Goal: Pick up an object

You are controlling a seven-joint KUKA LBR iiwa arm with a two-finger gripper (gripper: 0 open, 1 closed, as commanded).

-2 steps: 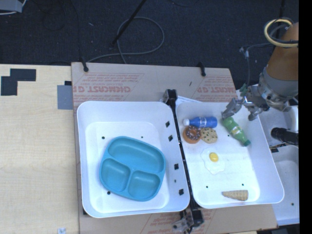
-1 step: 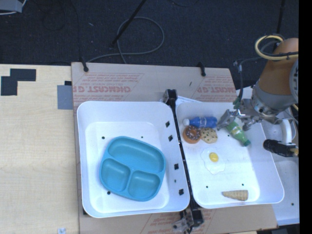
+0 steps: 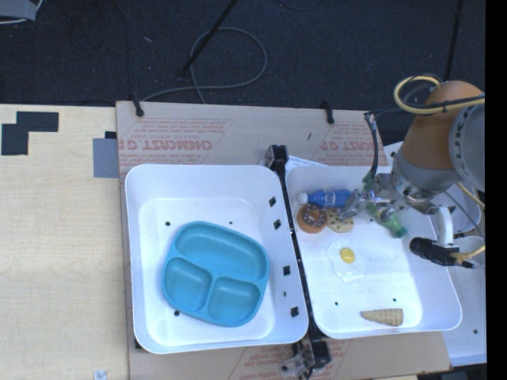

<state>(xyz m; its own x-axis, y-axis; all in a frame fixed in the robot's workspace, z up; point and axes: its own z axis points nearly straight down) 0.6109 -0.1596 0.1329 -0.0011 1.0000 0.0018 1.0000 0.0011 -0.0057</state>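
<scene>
Beside the pincer (image 3: pixel 369 204), grip state unclear, a small blue bottle (image 3: pixel 329 198) lying flat.

The arm (image 3: pixel 455 145) is grey, with a broad orange band (image 3: pixel 434 137) above the wrist, rounded like a dome. A yellowish cable (image 3: pixel 413 93) loops over the top of the band. Below it a lighter grey collar narrows to a metallic gripper (image 3: pixel 372 204) of small silvery parts, with a thin dark cable (image 3: pixel 374 145) running up beside it.
</scene>
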